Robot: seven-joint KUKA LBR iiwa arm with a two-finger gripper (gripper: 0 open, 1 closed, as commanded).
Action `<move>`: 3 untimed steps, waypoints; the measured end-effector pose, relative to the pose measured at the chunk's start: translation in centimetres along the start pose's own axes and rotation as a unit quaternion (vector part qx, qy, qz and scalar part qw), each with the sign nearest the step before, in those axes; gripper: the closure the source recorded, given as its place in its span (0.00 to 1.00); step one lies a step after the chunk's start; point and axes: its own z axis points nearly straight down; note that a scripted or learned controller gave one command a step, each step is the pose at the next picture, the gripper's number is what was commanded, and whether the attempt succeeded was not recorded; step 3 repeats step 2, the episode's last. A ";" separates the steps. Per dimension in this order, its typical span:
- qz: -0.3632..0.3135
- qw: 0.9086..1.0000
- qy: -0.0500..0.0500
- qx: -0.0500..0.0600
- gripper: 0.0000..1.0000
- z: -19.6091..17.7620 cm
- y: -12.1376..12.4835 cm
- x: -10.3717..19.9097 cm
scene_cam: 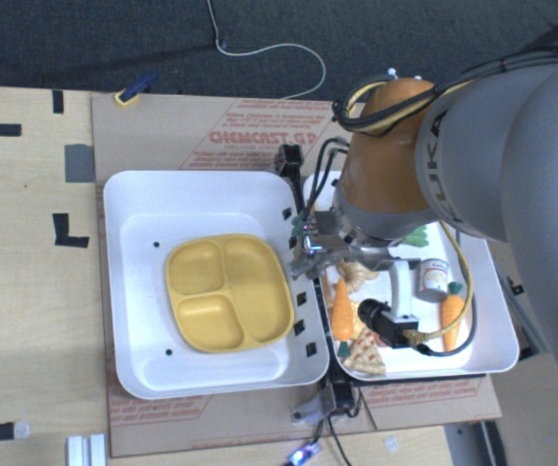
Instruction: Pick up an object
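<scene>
My arm (pixel 492 144) looms over the right bin (pixel 497 357); I cannot tell the end effector (pixel 356 260) state. Below it lie a carrot (pixel 341 311), waffle (pixel 364 354) and bottle (pixel 434 276), crowded. The left bin (pixel 133 260) holds a yellow tray (pixel 228 292).

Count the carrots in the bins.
2. One carrot lies at the left edge of the right bin, beside the waffle. The other carrot lies toward that bin's right side. The arm may hide more.

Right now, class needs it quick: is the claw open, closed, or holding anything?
Claw: cannot be told; it hangs low over the right bin, with the wrist above it blocking the view.
</scene>
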 end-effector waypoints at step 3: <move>0.002 1.000 -0.001 -0.001 1.00 0.2 -0.7 0.0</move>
